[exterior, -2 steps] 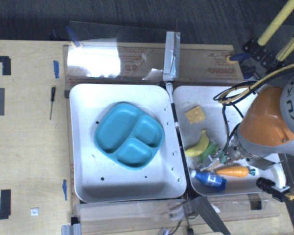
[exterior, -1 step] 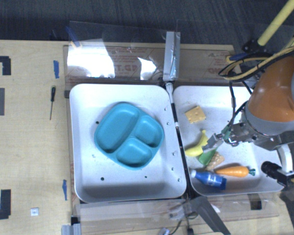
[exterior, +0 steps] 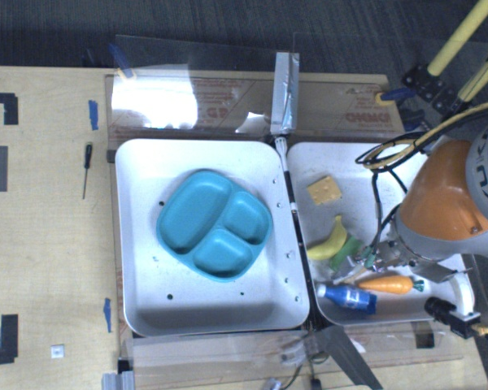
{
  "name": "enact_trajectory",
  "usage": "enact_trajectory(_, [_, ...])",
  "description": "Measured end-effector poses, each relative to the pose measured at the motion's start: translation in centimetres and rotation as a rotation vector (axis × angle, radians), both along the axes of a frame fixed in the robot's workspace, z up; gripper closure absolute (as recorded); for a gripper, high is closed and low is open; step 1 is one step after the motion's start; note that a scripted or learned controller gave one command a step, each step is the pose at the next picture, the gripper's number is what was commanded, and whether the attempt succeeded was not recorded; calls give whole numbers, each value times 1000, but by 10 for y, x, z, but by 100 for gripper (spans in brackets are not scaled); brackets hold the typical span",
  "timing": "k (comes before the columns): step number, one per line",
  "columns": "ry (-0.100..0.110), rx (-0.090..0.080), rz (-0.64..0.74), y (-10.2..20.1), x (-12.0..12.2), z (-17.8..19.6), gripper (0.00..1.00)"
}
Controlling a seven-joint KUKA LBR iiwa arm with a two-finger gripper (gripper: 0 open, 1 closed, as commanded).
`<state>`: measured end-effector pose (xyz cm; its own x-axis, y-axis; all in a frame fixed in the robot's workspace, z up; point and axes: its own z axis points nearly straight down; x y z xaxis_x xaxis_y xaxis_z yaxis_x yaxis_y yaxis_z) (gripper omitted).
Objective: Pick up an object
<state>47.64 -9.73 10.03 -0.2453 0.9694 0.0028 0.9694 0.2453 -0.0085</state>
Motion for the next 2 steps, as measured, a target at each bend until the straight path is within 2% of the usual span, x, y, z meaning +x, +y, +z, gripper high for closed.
enact_trajectory(1, [-15, -3, 166, -41, 4, 54, 0])
enact_trajectory(2, [-12, 0, 378, -13, 82, 4, 0])
